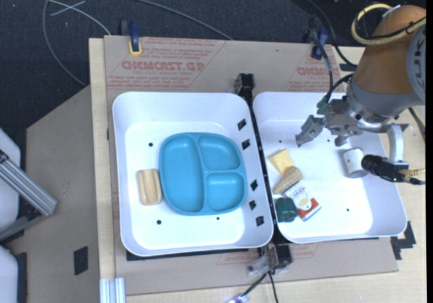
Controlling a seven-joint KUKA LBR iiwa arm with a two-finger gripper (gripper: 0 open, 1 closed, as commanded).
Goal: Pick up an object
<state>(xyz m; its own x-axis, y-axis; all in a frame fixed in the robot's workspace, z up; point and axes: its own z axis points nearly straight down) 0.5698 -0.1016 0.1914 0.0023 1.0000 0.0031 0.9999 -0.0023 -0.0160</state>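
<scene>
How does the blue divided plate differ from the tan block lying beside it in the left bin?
The blue divided plate is far larger than the tan block. The plate is blue and split into three compartments; the block is pale tan and plain. The plate sits at the middle of the left bin, the block at the plate's left edge. Both lie flat on the bin floor.

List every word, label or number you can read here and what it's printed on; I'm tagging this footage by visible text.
"CHEMCAST GP": red print on the board under the bins, behind the left bin.
Smaller red lines around it: too small to read.
Red print on the board behind the right bin: partly hidden and blurred, unreadable.
Red and white packet in the right bin: printing too small to read.
</scene>
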